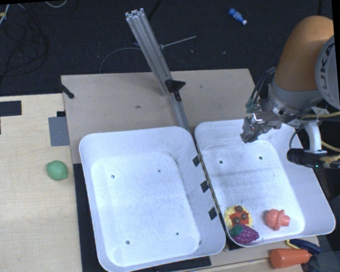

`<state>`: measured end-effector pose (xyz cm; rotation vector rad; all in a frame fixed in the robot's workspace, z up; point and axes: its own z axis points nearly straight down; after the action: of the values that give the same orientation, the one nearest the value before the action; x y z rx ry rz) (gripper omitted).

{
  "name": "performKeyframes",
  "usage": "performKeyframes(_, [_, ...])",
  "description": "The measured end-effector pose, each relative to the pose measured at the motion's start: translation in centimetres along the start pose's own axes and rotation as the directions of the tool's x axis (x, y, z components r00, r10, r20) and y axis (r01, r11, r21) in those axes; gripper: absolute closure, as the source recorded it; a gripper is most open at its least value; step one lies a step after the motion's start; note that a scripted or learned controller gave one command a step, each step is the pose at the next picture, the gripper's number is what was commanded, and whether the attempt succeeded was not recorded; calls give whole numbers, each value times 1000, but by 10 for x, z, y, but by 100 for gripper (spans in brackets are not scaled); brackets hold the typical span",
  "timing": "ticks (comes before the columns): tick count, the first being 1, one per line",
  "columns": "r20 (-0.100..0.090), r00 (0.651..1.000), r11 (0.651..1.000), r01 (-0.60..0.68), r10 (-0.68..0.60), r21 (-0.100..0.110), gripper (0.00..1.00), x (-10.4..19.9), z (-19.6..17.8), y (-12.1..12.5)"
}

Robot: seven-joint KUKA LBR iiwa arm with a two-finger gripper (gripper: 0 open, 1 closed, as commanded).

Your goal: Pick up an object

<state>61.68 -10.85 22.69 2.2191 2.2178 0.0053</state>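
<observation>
- Carrying everything, the surface (212, 81) is a pale board, and two shallow white bins stand on it side by side.
- The left bin (91, 148) is the wider one in this view, and its rim touches the rim of the right bin (309, 209) along the middle line, where small black clips sit.
- My arm (305, 55) comes in from the right side, grey with an orange band above the wrist, and it hangs over the far right corner of the right bin.
- A long grey metal bar (155, 62) lies at a slant from the far edge of the surface down to the place where the two bins meet.
- My hand (251, 132) points down over the far part of the right bin, near its back rim; it is dark and small in the view, so I cannot tell if it is wide or narrow, and I see nothing in it.
- An orange object (289, 256) lies outside the right bin, just beside its near rim.
- The things to pick lie in the near part of the right bin, well apart from my hand: a yellow, red and purple toy (240, 224) at the near left corner, and a pink-orange toy (276, 218) near it on its right.
- A small green ball (57, 170) rests on the light wood to the left of the left bin.
</observation>
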Motion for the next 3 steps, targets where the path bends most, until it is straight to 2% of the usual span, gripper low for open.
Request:
performKeyframes(1, [0,1000,1000,-1,1,2,100,-5,-44,6])
performKeyframes(3, [-1,1000,1000,2,-2,7,100,75,-21,-33])
